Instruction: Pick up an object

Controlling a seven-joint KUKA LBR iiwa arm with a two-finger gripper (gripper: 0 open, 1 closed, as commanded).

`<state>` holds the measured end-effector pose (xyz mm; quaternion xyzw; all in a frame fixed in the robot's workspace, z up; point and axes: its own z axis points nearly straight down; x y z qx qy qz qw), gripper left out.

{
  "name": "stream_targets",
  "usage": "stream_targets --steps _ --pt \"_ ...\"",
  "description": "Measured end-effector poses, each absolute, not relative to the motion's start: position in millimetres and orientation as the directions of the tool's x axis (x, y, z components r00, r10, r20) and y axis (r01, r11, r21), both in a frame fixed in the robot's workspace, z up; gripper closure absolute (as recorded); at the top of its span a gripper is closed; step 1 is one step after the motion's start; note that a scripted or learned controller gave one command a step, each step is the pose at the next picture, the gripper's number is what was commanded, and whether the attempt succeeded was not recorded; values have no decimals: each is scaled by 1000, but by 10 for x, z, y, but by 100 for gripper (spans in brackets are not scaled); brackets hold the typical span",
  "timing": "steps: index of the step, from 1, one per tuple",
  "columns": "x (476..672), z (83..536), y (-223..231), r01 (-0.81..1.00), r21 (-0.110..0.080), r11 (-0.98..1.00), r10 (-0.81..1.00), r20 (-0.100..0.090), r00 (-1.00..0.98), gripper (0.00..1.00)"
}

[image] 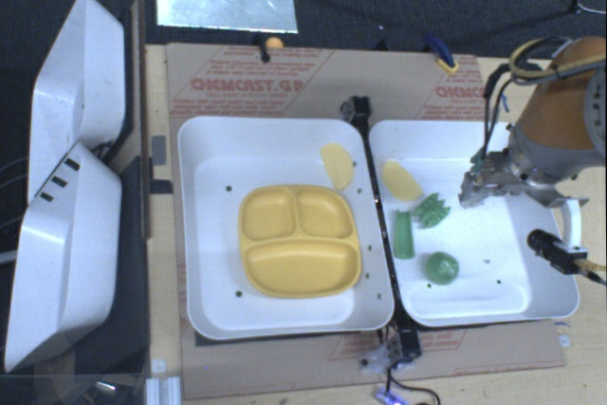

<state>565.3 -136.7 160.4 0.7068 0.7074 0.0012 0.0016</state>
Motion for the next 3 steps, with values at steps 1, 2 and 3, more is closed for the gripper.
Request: stream_targets --steps 1,2,3 --pt "5657 2104 -1267 1000 5 2 1000 -1 -2 100" --pt "5665 2448 -1268 1000 4 1 1000 0 -1 100" --pt "5630 2339 -797 1000 0 4 1000 1 -4 100"
